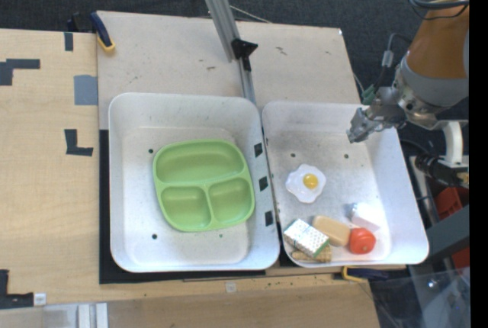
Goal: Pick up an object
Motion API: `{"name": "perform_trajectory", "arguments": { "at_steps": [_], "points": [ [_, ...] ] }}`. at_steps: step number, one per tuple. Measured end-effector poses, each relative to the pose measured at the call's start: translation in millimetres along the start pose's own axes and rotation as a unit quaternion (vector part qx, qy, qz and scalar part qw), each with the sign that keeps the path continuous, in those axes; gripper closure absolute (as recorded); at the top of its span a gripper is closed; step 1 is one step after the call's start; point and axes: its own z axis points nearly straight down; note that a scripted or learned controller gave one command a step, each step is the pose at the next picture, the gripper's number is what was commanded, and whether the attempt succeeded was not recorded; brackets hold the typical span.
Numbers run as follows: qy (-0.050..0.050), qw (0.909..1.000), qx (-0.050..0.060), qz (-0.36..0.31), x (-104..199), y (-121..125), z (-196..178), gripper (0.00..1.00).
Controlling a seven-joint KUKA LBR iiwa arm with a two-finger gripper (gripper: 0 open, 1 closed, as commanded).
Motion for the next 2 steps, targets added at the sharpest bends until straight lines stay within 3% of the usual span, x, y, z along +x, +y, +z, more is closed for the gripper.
{"name": "perform_trajectory", "arguments": {
  "at_steps": [2],
  "points": [
    [0.001, 1.0000, 0.003, -0.002, 89.4, 7.4, 18.0, 1.00]
  ]
}}
